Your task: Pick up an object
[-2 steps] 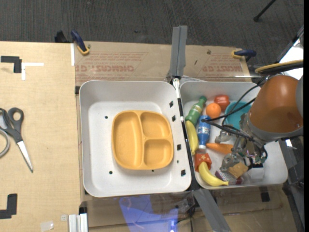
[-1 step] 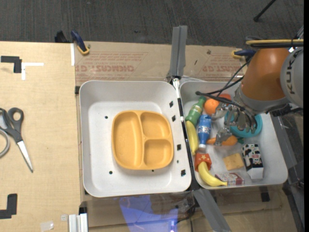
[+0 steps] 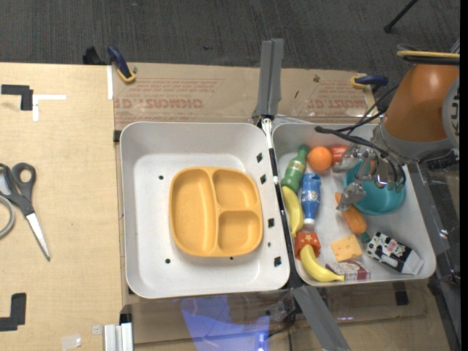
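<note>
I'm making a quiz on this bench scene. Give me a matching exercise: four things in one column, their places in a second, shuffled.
Things:
1. yellow plate
2. scissors
3. orange
4. milk carton

Places:
A. far end of the right bin
B. on the bench, left of both bins
C. near right corner of the right bin
D. in the left bin

Pairs: 1-D, 2-B, 3-A, 4-C

Dark grey carpet floor [image 3: 183, 13] is seen along the top. A light wood tabletop [image 3: 58, 218] fills the left, marked with black tape corners [image 3: 16, 93]. Scissors [image 3: 28, 203] are laid on it near the left edge. Brown cardboard [image 3: 183, 97] is clamped behind the bins with blue clips [image 3: 121, 63].
</note>
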Controlling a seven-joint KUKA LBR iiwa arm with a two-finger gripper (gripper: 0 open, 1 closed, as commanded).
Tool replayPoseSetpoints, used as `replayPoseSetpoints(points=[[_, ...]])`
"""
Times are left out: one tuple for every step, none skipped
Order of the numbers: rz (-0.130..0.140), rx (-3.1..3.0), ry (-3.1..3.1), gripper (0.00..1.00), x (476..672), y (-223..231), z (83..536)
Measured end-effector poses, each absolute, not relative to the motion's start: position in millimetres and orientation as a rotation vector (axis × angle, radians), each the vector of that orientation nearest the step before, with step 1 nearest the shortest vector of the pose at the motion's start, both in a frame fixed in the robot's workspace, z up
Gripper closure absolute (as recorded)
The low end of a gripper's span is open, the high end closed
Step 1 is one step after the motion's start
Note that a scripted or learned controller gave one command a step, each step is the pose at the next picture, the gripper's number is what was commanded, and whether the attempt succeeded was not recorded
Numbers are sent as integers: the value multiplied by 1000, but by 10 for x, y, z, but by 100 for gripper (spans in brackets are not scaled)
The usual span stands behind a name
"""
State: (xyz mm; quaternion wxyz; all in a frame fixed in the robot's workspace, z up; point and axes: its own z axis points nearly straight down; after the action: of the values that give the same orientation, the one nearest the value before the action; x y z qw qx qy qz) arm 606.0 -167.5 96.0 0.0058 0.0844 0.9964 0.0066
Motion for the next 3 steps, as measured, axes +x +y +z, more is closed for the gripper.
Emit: replayPoseSetpoints(points=[[2, 519, 3097, 0, 5209, -1306, 924], [1, 515, 3095, 100, 5219, -1303, 1014], [0, 368, 3116, 100, 5392, -921, 1305]])
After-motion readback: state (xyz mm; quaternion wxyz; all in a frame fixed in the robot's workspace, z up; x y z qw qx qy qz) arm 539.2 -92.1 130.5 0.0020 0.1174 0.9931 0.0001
